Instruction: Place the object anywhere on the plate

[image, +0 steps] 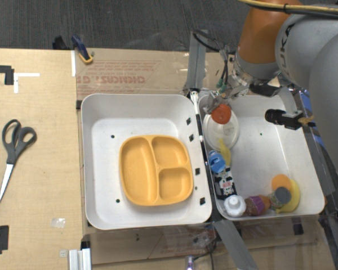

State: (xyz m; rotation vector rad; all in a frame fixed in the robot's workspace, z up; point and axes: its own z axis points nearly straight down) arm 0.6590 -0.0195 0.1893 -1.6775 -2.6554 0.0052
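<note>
Listing contents by position relative to the yellow plate (156, 170), which has three compartments and sits in the middle of the left bin (96, 151). Right of the plate, in the right bin (259, 145): a clear bottle with an orange cap (221, 125) along the bin's near wall, a blue item (216, 163) below it, a white cap (234, 206), a purple item (258, 203), and a yellow ring (285, 192) farthest right. Hand (225, 91): above the orange cap, up and right of the plate; cannot tell how far open, nor whether it grips anything. Left of the plate, on the desk (34, 167): scissors (12, 151).
</note>
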